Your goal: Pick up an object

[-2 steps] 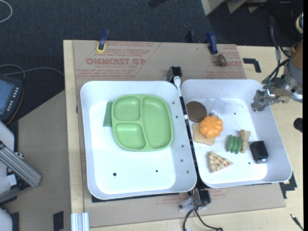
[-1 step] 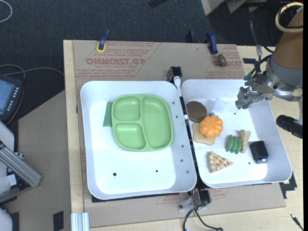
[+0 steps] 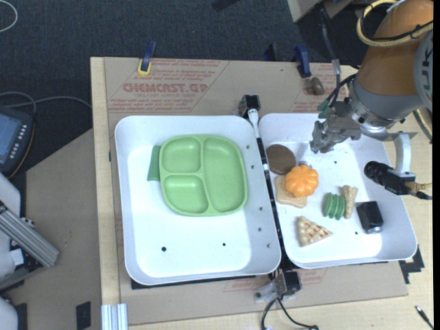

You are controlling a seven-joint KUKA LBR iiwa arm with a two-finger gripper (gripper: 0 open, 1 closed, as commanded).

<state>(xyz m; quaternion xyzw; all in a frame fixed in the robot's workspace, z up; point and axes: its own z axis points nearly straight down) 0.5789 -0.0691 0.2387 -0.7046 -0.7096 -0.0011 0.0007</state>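
Observation:
The right bin [image 3: 385, 249] holds several small things. A brown round piece [image 3: 280, 158] lies at its left side, with an orange pumpkin [image 3: 302, 181] just below it, resting on a tan slab [image 3: 289, 194]. A green bean-like piece [image 3: 334, 205] and a pale stick [image 3: 350, 199] lie to the right, a waffle-patterned wedge [image 3: 312, 231] lies nearer the front, and a small black block [image 3: 370, 216] sits at the right. My gripper [image 3: 320, 143] hangs over the bin's back part, above and right of the brown piece, with nothing seen in it.
The left bin [image 3: 137, 246] holds a green divided plate [image 3: 203, 173] in its back half. Both bins sit on a cardboard sheet [image 3: 199, 84] held by clamps at the back edge. The arm enters from the upper right.

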